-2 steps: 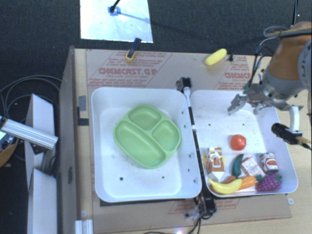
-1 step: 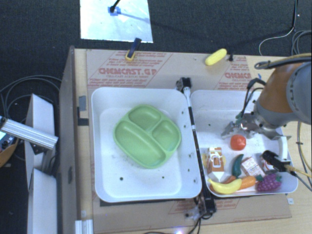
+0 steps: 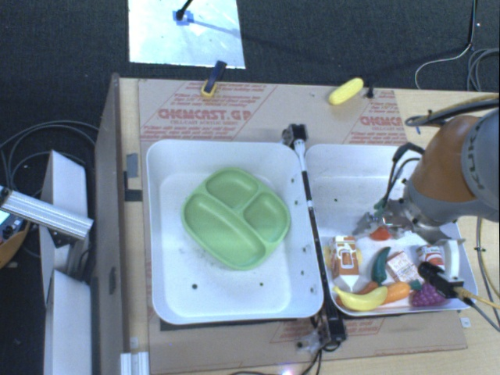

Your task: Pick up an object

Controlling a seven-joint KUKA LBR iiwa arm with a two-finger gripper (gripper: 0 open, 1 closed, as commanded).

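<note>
Cardboard-topped bench (image 3: 234,104), two white bins (image 3: 234,307), dark carpet (image 3: 62,45).

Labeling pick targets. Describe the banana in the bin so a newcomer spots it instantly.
Start at the right-hand white bin, then go to the clutter of toy food along its near edge. The banana lies flat at the front, below the green pepper and left of the orange carrot. It is the one long, curved, yellow piece in that bin.

Bright, even overhead light washes the two white bins (image 3: 234,303) almost to glare, flattening their walls. The far floor stays dark, apart from a shiny pale sheet (image 3: 186,20). Shadows are soft and short. The whole picture is slightly soft and grainy, low in detail.
</note>
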